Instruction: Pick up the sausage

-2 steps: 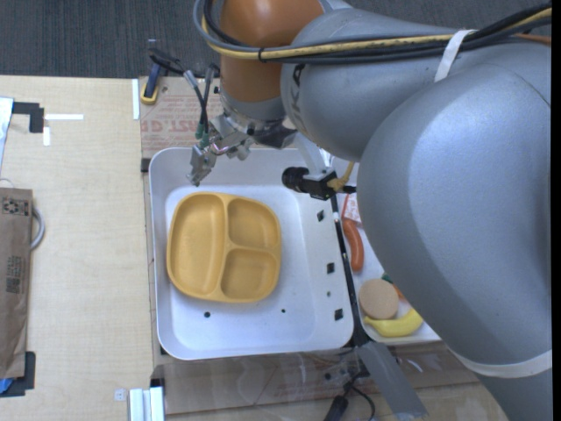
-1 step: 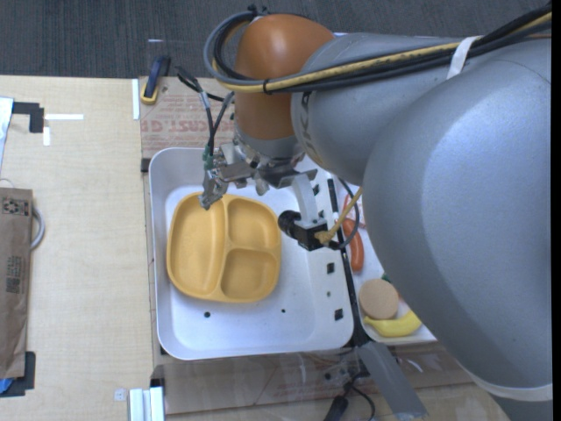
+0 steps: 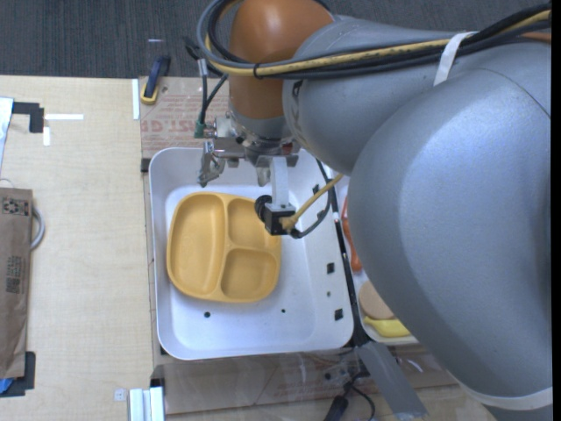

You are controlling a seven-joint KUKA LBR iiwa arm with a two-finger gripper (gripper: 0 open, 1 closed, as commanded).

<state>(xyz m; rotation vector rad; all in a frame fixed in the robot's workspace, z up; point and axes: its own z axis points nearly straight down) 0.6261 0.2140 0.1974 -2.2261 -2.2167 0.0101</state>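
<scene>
over the left white bin (image 3: 175,323) on the pale wooden bench (image 3: 79,261), end effector (image 3: 235,175) open, nothing held.

One grey robot arm (image 3: 421,147) with one orange band (image 3: 267,38) reaches in from the right. Two white bins sit side by side: the left bin (image 3: 175,323) in plain view, the right bin (image 3: 349,261) mostly hidden. One yellow divided plate (image 3: 219,248) has three compartments.
</scene>
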